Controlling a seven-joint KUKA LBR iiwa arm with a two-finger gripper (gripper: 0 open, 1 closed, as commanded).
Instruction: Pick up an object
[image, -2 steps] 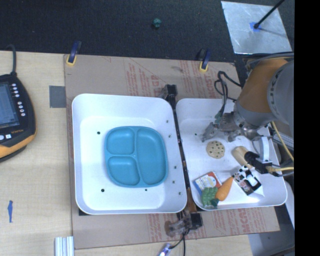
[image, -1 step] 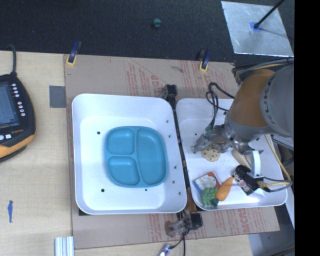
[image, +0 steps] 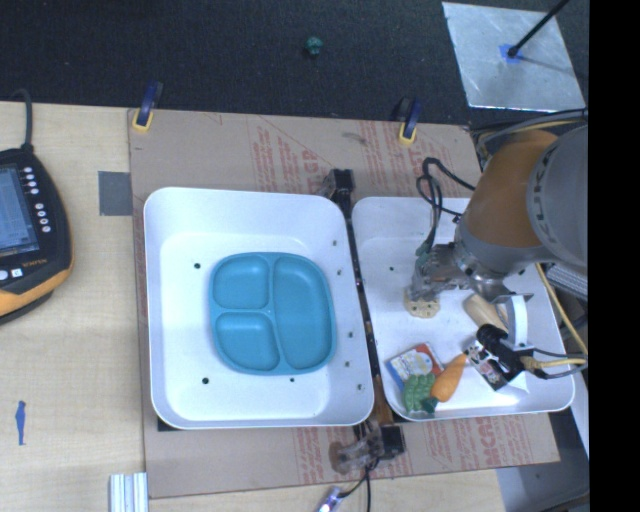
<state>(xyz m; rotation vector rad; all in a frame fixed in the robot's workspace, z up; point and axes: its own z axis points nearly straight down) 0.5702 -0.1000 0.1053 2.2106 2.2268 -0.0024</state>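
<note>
Two shallow white bins sit side by side on the table. The left bin (image: 170, 300) holds a blue divided plate (image: 271, 311) at its middle. The right bin (image: 385, 230) holds the loose objects: a carrot (image: 451, 377), a green piece (image: 420, 390) and a small packet (image: 411, 361) near its near edge, and a tan block (image: 483, 310) further right. The end effector (image: 424, 296) is lowered into the middle of the right bin, on a small tan object; whether its fingers are spread or closed cannot be told. A handheld pendant (image: 25, 230) lies at the table's left edge.
</note>
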